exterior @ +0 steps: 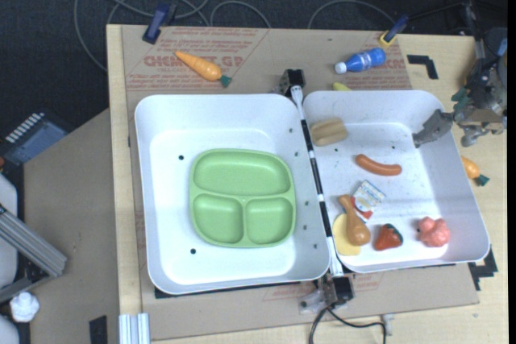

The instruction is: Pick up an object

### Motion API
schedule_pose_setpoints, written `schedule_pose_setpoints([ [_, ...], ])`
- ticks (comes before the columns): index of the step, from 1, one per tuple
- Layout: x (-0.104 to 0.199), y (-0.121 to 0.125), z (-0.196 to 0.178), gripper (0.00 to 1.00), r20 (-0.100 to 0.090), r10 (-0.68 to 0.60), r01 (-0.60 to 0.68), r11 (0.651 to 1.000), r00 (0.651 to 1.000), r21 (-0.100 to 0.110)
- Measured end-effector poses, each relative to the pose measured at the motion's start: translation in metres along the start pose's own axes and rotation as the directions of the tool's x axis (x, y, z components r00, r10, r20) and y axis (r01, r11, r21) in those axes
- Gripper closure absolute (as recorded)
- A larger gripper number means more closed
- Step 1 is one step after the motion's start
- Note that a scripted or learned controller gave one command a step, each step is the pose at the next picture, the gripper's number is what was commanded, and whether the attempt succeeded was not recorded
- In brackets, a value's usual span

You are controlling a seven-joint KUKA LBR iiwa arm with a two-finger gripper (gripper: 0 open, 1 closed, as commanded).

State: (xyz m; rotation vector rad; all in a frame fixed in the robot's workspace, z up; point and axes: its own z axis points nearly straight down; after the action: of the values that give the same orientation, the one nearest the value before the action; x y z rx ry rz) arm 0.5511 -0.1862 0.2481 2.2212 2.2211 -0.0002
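The right bin [451,250] holds a tan bread roll [328,131], an orange sausage [378,165], a small printed packet [368,196], a chicken drumstick [353,225], a red strawberry [389,237] and a pink toy [434,231]. My gripper [450,133] hangs over that bin's far right corner, by the right rim. It is open, its fingers spread with nothing between them. The sausage lies roughly 90 pixels to its left and a little lower.
The left bin [161,173] bears a green divided plate [242,197]. On the bench behind the bins lie a toy carrot [201,66] and a blue bottle [361,60]. A small orange toy [471,170] rests just outside the right bin's right rim.
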Motion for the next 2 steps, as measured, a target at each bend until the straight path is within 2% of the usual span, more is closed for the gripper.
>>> schedule_pose_setpoints([
  [1,0.041,0.054,0.091,0.0,-0.002,-0.001,0.001,1.0,1.0,0.003],
  [2,0.049,0.042,0.165,0.0,-0.001,0.0,0.0,1.0,1.0,0.003],
])
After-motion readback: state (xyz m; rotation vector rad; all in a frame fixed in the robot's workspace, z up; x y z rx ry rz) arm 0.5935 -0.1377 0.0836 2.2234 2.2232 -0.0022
